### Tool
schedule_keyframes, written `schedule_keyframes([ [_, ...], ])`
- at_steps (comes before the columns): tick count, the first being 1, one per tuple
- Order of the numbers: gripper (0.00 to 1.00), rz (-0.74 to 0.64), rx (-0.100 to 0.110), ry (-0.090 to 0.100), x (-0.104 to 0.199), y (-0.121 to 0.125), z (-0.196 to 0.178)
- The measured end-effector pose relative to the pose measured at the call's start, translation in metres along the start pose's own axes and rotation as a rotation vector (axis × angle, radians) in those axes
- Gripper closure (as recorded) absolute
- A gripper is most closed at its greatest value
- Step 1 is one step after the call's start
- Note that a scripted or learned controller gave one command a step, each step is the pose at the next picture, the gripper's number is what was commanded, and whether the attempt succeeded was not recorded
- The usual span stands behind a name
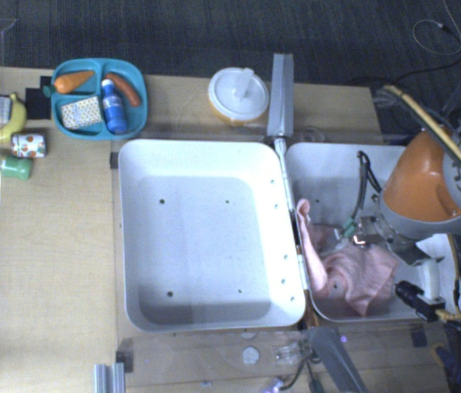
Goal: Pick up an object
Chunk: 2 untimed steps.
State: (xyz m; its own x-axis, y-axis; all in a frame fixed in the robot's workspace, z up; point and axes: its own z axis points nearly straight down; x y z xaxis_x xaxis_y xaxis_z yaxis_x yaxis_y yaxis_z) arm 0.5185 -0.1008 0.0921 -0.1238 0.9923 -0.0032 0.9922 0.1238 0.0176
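The arm (431,182), grey with its orange band, is reaching in from the right of the frame and leaning down over the right bin (328,166), and its tool (359,237) is hanging low over the lower middle of that bin, right at the upper edge of a crumpled pink cloth (346,270). The cloth is lying in the lower left part of the right bin, with one strip of it running up along the wall that the bin shares with the left bin (201,236). Whether the tool's tips are apart or together I cannot tell, since the wrist and cables are crowding that spot, and nothing is visibly caught between them. Judging from this, the approach or descent step is in hand, and the cloth is lying unlifted in the bin. The next move is calling for the tool to be pressing down into a raised fold of the fabric before closing, because a flat, soft cloth is giving little to pinch and could be slipping out on the lift; a straight rise would then be showing whether it is coming along. In the upper left of the frame, on the table (42,260), a blue tray (99,97) of toy food is sitting well apart from all this.
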Motion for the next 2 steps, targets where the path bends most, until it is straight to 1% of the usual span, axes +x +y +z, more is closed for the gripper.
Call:
schedule_keyframes([
  [1,0.00,-0.129,0.001,-0.003,0.002,0.015,0.000],
  [2,1.00,-0.130,-0.008,-0.004,0.003,0.019,-0.012],
])
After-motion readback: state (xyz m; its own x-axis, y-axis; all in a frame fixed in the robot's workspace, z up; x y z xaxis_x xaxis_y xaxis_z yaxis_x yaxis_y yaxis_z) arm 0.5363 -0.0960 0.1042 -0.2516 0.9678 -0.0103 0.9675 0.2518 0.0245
